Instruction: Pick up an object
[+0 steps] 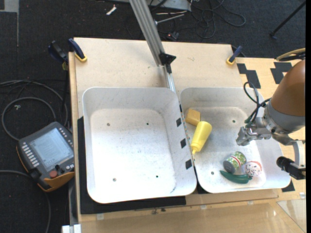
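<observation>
Your gripper [244, 136] is hovering in the right bin [218, 93]; its opening I cannot tell, with the green can [235, 162] lying just below it, likely the target.

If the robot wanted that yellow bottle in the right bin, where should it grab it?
Probably across the wide body of the yellow bottle, coming straight down from above. It lies flat on its side, nozzle toward the divider, with bare floor along its right side for a finger. The nozzle end looks too thin and sits too near the wall of the right bin.

Robotics lab: teach pendant [47, 153] on floor, loose cables [204, 13], clamped bench [146, 62].
</observation>
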Controlling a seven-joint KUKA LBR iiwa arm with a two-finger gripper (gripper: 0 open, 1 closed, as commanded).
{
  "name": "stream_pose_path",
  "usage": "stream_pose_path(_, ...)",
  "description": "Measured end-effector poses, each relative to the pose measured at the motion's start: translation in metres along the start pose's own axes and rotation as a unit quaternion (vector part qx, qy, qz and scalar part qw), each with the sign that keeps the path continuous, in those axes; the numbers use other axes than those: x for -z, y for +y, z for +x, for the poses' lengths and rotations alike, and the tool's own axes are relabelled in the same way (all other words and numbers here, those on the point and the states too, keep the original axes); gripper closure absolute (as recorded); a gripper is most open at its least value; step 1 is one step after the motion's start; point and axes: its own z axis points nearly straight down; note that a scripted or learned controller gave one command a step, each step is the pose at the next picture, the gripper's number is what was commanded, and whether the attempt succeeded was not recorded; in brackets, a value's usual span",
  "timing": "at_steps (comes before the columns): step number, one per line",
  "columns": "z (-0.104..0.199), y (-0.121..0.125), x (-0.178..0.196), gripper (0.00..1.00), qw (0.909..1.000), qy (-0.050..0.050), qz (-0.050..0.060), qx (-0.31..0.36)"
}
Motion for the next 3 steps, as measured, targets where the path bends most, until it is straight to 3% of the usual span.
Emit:
stream_pose_path(2, 0.004, 0.002, 0.107, 1.0, 1.0, 0.0, -0.001, 0.001)
stream_pose_path(3, 0.056, 0.008, 0.095, 1.0, 1.0, 0.002, 0.003, 0.003)
